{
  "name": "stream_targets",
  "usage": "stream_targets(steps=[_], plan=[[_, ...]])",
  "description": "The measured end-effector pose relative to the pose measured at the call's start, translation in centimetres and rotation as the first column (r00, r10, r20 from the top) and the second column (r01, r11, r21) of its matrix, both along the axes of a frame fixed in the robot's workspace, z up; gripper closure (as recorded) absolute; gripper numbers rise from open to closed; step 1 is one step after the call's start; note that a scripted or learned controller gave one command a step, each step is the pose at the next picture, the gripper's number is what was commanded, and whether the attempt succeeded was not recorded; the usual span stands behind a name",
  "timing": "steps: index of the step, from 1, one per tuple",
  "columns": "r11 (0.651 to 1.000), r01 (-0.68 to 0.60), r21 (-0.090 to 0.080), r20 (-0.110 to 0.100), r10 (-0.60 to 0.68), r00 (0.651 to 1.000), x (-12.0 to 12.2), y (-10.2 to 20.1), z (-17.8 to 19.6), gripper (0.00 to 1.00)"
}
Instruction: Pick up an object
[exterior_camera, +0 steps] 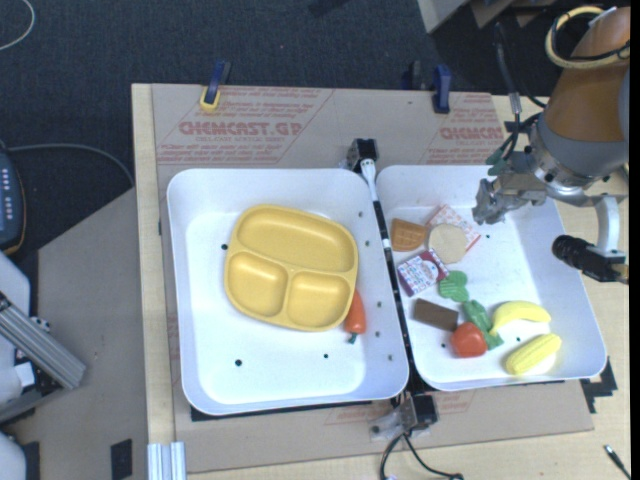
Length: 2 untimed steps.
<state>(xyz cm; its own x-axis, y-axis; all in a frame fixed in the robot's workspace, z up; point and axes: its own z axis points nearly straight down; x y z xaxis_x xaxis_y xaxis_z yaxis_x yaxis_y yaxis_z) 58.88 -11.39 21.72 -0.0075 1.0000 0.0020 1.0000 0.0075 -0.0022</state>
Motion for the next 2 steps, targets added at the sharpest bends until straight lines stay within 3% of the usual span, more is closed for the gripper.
stream_targets(steps=[1,2], plan=[[1.000,0.002,-0.002,0.002,-0.002,1.000,3.2,5.0,0.0,1.00],[1.000,0.003,-0.002,0.001,-0.003,1.000,3.8,9.2,1.5,1.00]])
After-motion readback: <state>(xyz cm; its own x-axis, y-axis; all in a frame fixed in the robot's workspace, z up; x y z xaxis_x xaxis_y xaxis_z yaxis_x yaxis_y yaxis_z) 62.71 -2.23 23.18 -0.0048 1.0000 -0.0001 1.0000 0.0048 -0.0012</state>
